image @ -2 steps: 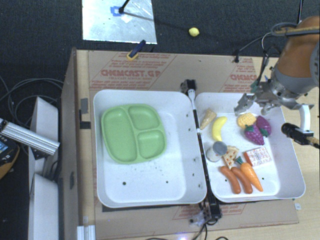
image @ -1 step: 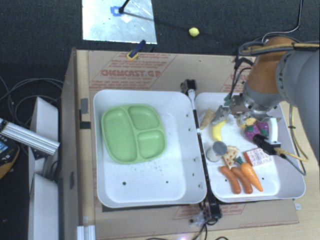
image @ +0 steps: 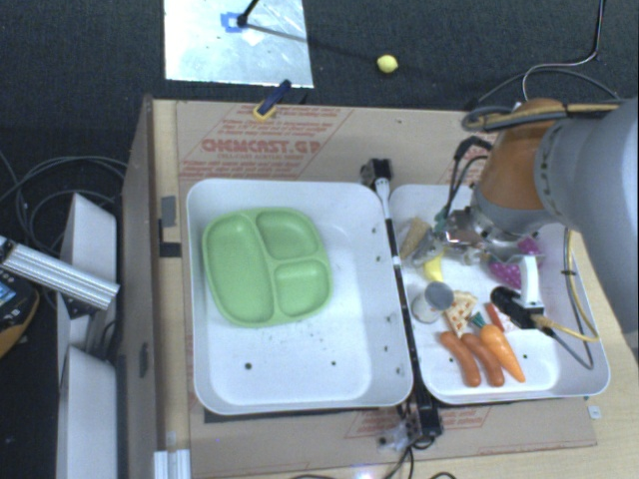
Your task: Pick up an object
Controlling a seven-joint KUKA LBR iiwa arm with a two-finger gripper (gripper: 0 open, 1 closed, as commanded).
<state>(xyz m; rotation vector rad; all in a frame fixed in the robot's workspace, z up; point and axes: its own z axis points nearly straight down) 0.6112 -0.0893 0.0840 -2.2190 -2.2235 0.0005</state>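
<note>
The right bin holds several small toys. A tan wedge lies at its left wall, with a yellow piece just below it. Further down lie a grey round lid, a speckled cracker slice and orange carrots. A purple grape bunch sits under the wrist. My gripper is low over the bin's upper left part, right beside the tan wedge and above the yellow piece. Nothing is visibly held between its fingers.
The left bin holds a green divided plate. A black ridge separates the two bins. The grey arm with its orange band covers the right bin's upper right part. A yellow ball lies on the floor beyond the bench.
</note>
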